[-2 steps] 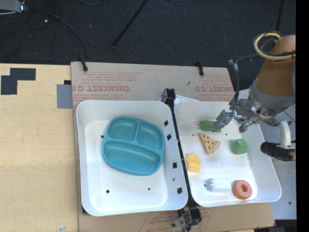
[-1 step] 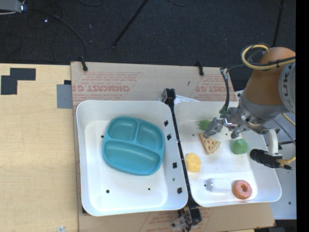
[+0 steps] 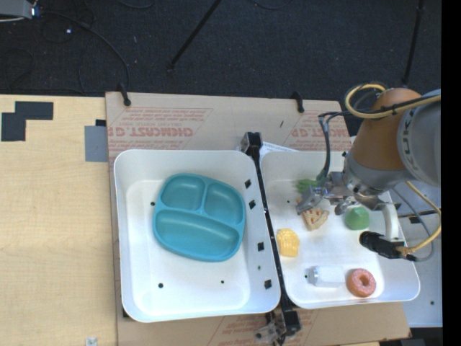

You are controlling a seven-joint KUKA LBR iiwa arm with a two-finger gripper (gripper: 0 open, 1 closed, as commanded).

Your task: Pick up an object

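In the camera view, two white bins are seen side by side on the counter. A teal tray (image 3: 199,217) lies in the left bin (image 3: 137,280). In the right bin (image 3: 403,287), the hand (image 3: 333,195) is lowered near the far edge, just above a waffle piece (image 3: 315,218); whether it is apart or together cannot be told. A green ball (image 3: 356,218) sits beside it, corn (image 3: 288,242) toward the left edge, and a doughnut (image 3: 361,282) and clear cup (image 3: 317,276) near the front edge.

One camera sits high above the bench (image 3: 57,215) and looks down at a slant on both white bins (image 3: 137,294).
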